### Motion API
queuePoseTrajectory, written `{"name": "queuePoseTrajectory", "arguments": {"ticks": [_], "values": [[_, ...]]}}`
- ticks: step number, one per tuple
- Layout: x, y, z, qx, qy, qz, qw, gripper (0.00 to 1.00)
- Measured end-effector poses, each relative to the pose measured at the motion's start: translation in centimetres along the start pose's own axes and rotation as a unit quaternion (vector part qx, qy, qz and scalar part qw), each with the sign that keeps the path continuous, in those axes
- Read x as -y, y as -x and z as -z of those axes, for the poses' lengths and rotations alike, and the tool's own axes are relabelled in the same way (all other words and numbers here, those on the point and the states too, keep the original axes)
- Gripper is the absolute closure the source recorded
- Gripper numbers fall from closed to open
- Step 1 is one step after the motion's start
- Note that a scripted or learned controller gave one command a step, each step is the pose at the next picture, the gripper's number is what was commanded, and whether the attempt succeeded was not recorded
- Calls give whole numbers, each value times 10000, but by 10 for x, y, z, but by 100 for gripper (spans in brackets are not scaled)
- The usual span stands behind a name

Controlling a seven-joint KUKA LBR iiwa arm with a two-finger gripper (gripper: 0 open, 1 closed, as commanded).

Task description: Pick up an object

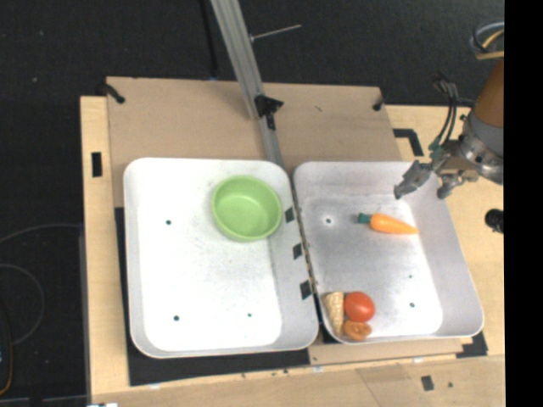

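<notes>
Tool (427,182) spread open, empty, upper right of frame | carrot (389,223) just below-left, long axis left-right | right bin (450,253).

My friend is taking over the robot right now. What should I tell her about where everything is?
Gripper: open, holding nothing, hanging over the upper right part of the right bin.
Carrot: lies in the right bin, just below and left of the gripper, apart from it.
Tomato, with a pale piece and an orange-brown piece beside it: near corner of the right bin.
Green bowl: upper part of the left bin.
Done: nothing picked up yet.
Left: lower, close on one thing, probably the carrot, and lift.
</notes>
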State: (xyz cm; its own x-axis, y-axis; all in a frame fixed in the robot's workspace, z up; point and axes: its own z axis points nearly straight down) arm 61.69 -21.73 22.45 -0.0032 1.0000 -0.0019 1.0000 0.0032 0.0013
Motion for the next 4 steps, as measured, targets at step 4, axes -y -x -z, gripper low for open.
{"name": "queuePoseTrajectory", "arguments": {"ticks": [4], "values": [[-13, 8, -124, 4, -12, 8, 10000, 0]]}}
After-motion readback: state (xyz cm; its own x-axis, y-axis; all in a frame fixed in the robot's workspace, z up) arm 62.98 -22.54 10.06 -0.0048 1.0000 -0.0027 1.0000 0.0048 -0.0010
